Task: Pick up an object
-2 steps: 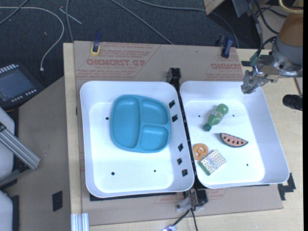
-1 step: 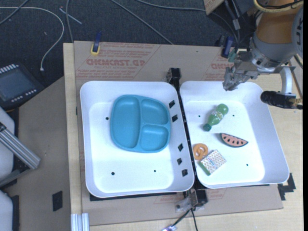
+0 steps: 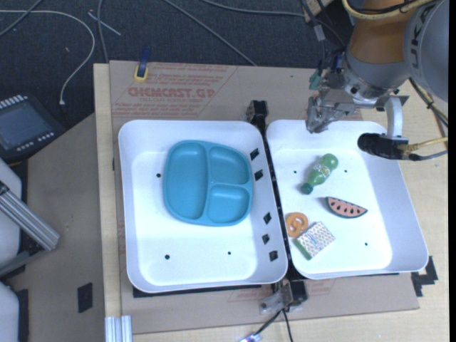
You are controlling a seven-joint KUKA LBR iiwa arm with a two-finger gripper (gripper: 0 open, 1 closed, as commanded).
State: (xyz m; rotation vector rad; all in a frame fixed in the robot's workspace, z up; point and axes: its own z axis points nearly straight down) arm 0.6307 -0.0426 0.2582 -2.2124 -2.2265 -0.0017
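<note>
The gripper (image 3: 318,125) hangs over the right bin (image 3: 399,191) at its far edge, holding nothing; whether it is spread I cannot tell; the green bottle (image 3: 318,173) lies nearest, so descend straight over its middle.

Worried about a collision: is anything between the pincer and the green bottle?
Nothing visible. The pincer hangs over the right bin's far edge, with bare white floor between it and the green bottle. The watermelon slice lies off to the side.
</note>
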